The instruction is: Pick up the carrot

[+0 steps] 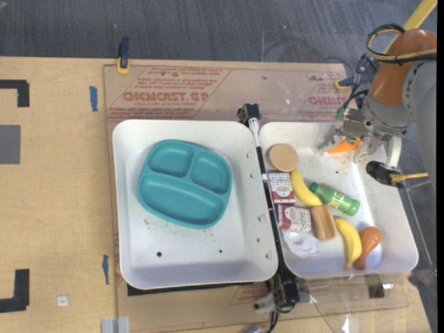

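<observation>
one claw (345, 143) hangs at the two o'clock corner of the right bin (406, 238), and a small orange piece, which i take for the carrot (342, 146), sits right between its fingers, so it looks clenched on the carrot, low against the bin's back wall. judged from here, the step in hand is the lift: it wants a straight, slow rise with the squeeze kept firm, since the piece is small and gripped near the wall, and any sideways drag could knock it loose.

outward toward seven o'clock lie one round wooden disc (283, 157), two bananas (304, 188), one green bottle (336, 198), two small cartons (279, 186), one wooden block (322, 222) and one orange-and-white egg-like toy (370, 243). at nine o'clock the left bin (132, 248) holds one teal divided plate (184, 182).
</observation>
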Robot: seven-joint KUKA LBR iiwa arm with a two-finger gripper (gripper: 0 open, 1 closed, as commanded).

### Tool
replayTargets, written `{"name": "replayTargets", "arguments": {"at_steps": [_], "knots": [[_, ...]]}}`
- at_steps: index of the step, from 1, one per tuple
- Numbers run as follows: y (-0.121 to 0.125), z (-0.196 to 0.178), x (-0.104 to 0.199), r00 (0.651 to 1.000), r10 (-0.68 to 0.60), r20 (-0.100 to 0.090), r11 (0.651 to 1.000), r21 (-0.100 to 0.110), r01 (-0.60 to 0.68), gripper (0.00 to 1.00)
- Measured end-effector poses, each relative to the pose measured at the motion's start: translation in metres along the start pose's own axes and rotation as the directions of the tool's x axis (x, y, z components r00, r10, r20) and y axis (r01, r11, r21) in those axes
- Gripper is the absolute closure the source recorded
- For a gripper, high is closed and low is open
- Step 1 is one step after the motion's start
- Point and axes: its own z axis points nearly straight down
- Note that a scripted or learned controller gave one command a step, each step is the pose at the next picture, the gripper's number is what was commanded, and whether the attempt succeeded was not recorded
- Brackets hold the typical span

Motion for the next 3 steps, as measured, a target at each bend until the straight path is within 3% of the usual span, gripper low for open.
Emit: {"name": "replayTargets", "arguments": {"at_steps": [1,2,3], "knots": [[0.0081,0.0077,-0.0143,0.998,0.051,-0.03,0.999,0.003,-0.051,0.0],[0.0038,0.0078,-0.015,0.999,0.027,-0.03,1.0,-0.009,-0.027,0.0],[0.0043,0.0004,-0.0183,1.0,0.022,-0.015,1.0,-0.014,-0.022,1.0]]}}
